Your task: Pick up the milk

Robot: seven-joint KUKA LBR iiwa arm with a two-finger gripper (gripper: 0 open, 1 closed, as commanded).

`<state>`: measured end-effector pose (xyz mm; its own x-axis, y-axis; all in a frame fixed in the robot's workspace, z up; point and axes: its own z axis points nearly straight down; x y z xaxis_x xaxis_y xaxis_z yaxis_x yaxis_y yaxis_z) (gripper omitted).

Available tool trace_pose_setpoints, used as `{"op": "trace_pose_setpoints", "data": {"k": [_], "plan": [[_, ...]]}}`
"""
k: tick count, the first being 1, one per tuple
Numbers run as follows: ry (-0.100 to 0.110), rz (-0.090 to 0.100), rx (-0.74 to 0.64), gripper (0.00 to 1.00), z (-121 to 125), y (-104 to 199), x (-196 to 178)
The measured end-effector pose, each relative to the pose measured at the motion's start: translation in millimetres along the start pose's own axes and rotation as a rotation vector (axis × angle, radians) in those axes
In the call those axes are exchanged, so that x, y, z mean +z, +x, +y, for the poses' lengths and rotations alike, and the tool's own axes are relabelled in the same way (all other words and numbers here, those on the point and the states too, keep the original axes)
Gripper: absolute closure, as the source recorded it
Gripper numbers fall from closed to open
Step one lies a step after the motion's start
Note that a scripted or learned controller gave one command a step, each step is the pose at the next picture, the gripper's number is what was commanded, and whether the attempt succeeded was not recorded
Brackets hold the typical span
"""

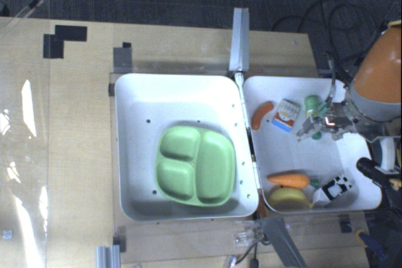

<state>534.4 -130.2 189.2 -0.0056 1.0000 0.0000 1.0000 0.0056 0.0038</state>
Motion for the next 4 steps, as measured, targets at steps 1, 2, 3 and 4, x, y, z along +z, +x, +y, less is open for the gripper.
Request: {"op": "trace_pose_setpoints", "data": {"k": [1,2,3,4], "plan": [[-0.001,-0.001,-0.033,0.0,-43,-47,6],[-0.003,-0.002,-0.189,0.0,-46,-73,94],[-0.009,-0.004,-0.372,0.0,-44,-75,99],[-0.016,-0.005,-0.375,1.0,-40,-74,87]]}}
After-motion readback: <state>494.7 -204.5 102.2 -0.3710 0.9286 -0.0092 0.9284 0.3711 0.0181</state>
